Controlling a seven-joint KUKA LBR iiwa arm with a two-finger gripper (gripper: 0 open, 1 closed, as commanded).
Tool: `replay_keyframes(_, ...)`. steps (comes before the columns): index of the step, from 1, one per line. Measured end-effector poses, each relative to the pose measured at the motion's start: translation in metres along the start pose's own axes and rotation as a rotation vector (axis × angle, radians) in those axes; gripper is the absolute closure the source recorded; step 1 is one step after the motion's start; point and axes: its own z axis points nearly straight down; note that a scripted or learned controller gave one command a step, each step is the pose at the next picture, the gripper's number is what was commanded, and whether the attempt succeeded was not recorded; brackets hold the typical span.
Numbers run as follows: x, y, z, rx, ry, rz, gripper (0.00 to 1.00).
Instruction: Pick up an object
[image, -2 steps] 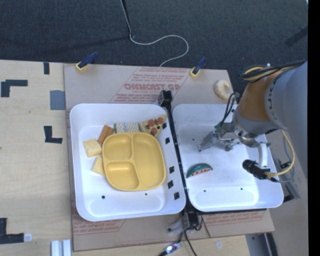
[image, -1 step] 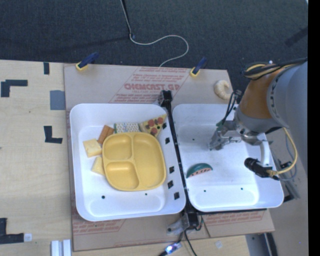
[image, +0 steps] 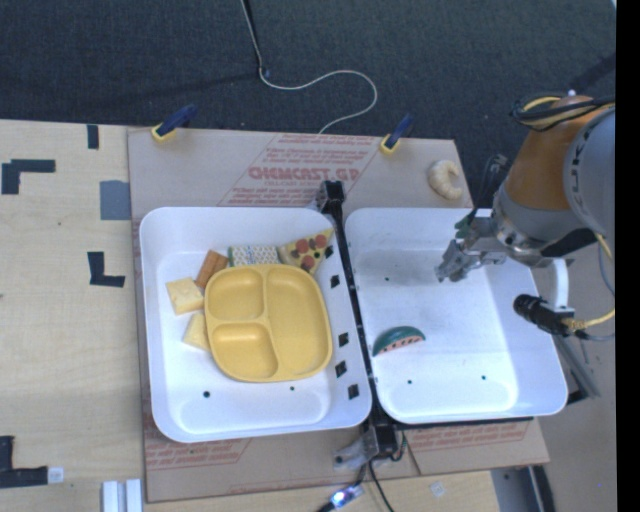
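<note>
Claw (image: 452, 268) hung over the upper right part of the right bin (image: 520, 395), near its back wall. From above I could not tell whether it was spread or pressed together; the tips were a dark blur against the white floor. Nothing showed between them, so I logged no hold.

Nearest candidate: a small watermelon slice (image: 399, 339), green rind and red flesh, lying flat on the right bin's floor, toward the divider and apart from the claw, forward and to camera-left of it. It lay alone there, with bare floor around it, which I judged the easiest pick.

Left bin (image: 160, 400) held a yellow divided plate (image: 268, 322) with crackers (image: 185, 296) just beside its left edge and a pizza-like piece (image: 308, 248) touching its top rim. Crowded; I judged it a poorer choice. A doughnut-like ring (image: 446, 178) sat on the cardboard behind the right bin, outside both bins.

Plan for the step, as judgement only: travel high to a spot above the slice, turn the wrist so the closing line crosses its narrow width rather than its long curve, descend straight until nearly touching the floor, then close. Risk noted: the slice is thin and flat, so stopping too high would close on air, and an off-centre approach would nudge it toward the divider.
</note>
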Motion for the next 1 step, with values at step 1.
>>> replay_keyframes(1,-0.0029,-0.0017,-0.0631,-0.001,0.000,-0.001,1.00)
